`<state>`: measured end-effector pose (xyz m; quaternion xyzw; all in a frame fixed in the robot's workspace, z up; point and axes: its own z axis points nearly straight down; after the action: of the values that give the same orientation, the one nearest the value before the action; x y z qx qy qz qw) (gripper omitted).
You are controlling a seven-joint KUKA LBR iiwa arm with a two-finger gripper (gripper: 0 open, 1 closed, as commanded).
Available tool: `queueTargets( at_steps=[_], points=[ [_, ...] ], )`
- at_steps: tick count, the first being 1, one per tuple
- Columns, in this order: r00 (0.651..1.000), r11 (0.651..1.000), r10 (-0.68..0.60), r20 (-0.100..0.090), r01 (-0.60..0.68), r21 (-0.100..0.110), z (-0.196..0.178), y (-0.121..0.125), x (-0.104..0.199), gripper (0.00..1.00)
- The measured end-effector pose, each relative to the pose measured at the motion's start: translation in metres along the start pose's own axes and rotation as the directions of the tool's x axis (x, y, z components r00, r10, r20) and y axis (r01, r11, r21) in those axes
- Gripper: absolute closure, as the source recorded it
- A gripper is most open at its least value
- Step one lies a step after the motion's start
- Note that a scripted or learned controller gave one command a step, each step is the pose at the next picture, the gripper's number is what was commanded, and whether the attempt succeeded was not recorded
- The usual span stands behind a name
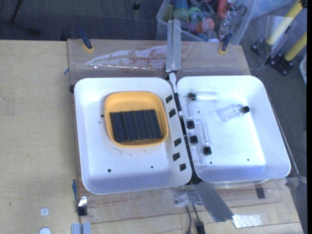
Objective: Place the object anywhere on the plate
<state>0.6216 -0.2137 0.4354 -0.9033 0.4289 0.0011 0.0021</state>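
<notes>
The bench carries two shallow white bins set edge to edge, the left bin point(87, 130) and the right bin point(263, 130), parted by a central ridge with a row of dark tabs.

In the left bin lies the yellow plate point(113, 106), a rounded square dish, seated roughly in the middle. A dark ribbed slab point(136, 125) rests flat on it, covering most of the plate's floor; the remaining free surface is a narrow yellow margin, so any placement would probably land on the slab or the rim.

The task's objects sit in the right bin: several clear vials with black caps. One vial point(204, 96) lies near the top, another vial point(233, 112) lies tilted to its right, and a cluster of vials point(200, 135) lies along the left wall close to the ridge. Being clear against white, their exact count is hard to fix; four or five seems fair.

The state of the robot's hand cannot be told from this moment.

No legible writing or brand marks appear on the bins, plate or vials.

A clear tub of coloured toys point(204, 9) stands beyond the bench.
</notes>
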Motion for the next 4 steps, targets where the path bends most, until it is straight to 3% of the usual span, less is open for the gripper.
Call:
queueTargets(
  at_steps=[1, 2, 3, 4],
  points=[
    [0.967, 0.967, -0.254, -0.002, 0.254, 0.001, 0.001, 0.019, -0.017, 1.0],
    [0.807, 0.807, -0.59, -0.003, 0.59, 0.001, 0.001, 0.021, -0.008, 1.0],
    [0.776, 0.776, -0.631, -0.003, 0.631, 0.002, 0.023, 0.017, -0.005, 1.0],
    [0.77, 0.77, -0.637, -0.004, 0.637, 0.003, 0.001, 0.025, -0.012, 1.0]
  ],
)
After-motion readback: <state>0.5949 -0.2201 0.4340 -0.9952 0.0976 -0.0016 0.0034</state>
